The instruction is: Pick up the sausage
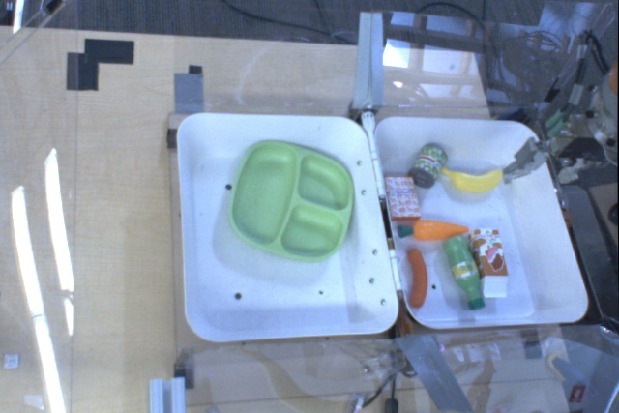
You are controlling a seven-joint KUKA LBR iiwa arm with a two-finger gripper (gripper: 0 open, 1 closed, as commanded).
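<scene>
From here I can read no text. The small red carton [402,199] just right of the divider between the bins [379,208] and the juice box [491,261] further right of that divider both carry printing, but it is too small to make out.

A green divided plate [291,199] lies in the left bin [198,305]. The right bin [551,300] holds a can [427,164] touching a banana [472,179], a carrot [437,230], a green bottle [462,271] beside a carton [490,261], and a red packet [401,199] by the left wall.
</scene>
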